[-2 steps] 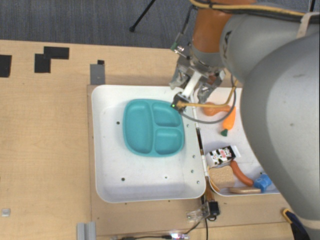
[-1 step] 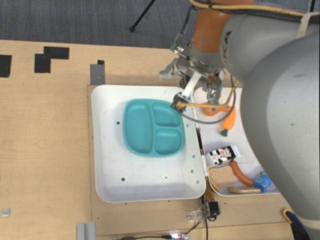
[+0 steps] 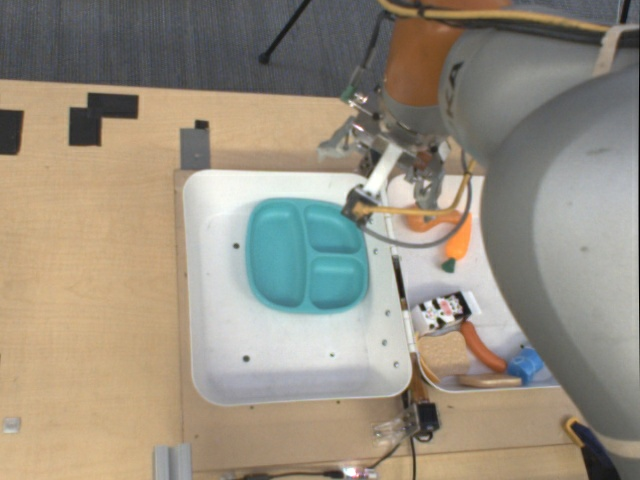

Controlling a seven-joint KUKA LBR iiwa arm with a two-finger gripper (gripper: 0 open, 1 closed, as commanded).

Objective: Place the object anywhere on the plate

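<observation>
Right bin [image 3: 470, 385], near corner: bread slice [image 3: 446, 354], sausage [image 3: 481, 347], blue block [image 3: 529, 365], small printed packet [image 3: 443, 311]. Left bin [image 3: 230, 353] has the teal divided plate [image 3: 304, 255], nothing on it. Further back in the right bin is a carrot [image 3: 458, 240], and just beside it an orange piece [image 3: 424, 221], partly hidden. The gripper [image 3: 428, 183] hangs right over that piece at the far end; can't tell if it's spread or closed, and nothing is visibly held. Probably the pick step, with the orange piece the likely target. Next: secure a grasp, lift clear of the wall between the bins, carry left over the plate, release.
</observation>
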